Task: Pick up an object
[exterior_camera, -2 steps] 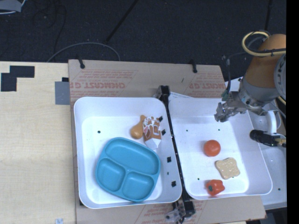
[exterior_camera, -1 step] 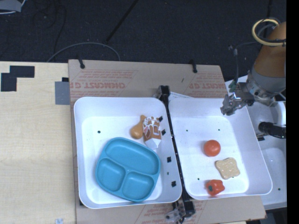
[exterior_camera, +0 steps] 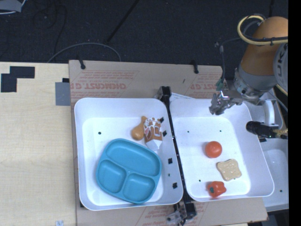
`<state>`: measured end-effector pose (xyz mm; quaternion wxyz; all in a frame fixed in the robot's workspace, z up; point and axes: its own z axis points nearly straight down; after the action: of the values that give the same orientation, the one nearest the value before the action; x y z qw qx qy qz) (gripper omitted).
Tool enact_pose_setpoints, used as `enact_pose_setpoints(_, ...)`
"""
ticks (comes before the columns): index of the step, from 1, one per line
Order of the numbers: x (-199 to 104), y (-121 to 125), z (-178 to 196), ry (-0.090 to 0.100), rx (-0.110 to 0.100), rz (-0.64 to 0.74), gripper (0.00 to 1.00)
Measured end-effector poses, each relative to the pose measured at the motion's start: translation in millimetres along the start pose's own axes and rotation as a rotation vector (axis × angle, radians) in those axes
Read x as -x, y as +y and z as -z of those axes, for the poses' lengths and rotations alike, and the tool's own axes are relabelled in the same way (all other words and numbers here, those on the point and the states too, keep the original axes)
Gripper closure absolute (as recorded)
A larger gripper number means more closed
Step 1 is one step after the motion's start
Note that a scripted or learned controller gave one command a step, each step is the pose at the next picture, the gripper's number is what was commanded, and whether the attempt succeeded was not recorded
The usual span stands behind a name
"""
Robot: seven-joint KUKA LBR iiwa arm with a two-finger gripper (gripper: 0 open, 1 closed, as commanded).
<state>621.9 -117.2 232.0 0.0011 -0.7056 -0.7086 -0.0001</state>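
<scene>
Jaw state cannot be read: the gripper [exterior_camera: 220,105] appears as a small dark metal cluster, too blurred to resolve. It hangs over the back rim of the right bin [exterior_camera: 254,192], near that bin's far corner, with nothing visibly held. The arm [exterior_camera: 263,51] enters from the right; its orange band sits high, with a pale cable loop on top, and the grey wrist slants down and leftward to the gripper.

Right bin contents: a red tomato [exterior_camera: 213,149] near the middle, a slice of toast [exterior_camera: 229,169] just below and to its right, and a small red pepper [exterior_camera: 216,189] by the front wall. All three lie well apart from the gripper.

Left bin [exterior_camera: 87,126]: a blue divided plate [exterior_camera: 128,170] fills the front part, tilted a little. Behind it lie a tan drumstick-like piece [exterior_camera: 138,130] and a brown-and-white patterned item [exterior_camera: 153,129], touching.

Both bins rest on a cardboard sheet [exterior_camera: 141,81] printed with red lettering. A pale wooden benchtop [exterior_camera: 33,149] lies to the left, carrying dark square marks. Dark floor with loose cables [exterior_camera: 84,46] runs behind.
</scene>
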Motion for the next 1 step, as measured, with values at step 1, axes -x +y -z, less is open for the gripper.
enact_pose_setpoints(1,-54.7,-8.7,4.8,0.000,-0.003,-0.001,1.00)
